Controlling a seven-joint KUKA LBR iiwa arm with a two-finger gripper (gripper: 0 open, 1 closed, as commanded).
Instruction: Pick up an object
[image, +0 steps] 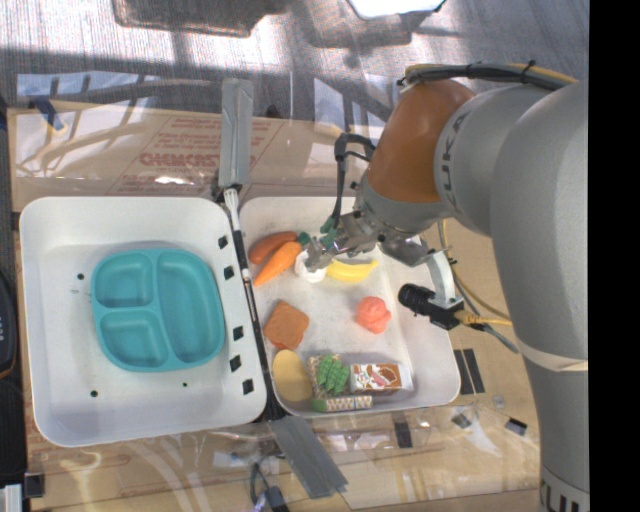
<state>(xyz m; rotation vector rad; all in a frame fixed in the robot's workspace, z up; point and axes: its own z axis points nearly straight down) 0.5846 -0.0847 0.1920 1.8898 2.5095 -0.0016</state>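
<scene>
Here, the jaws (322, 250) hang low over the rear of the right bin (432, 385), among the toy foods.

The jaws sit just beside the carrot (276, 258), which lies to their left with its long axis slanting from the bin's rear toward the divider. A small white piece (313, 270) lies directly under the tip, and the banana (352, 269) lies just right of it. Whether the jaws are parted or closed cannot be told, and nothing is visibly held between them. The pink object (373, 314), brown slice (287, 324) and packet (360, 378) lie nearer the front. The left bin (50, 400) carries a teal tray (156, 308).
</scene>
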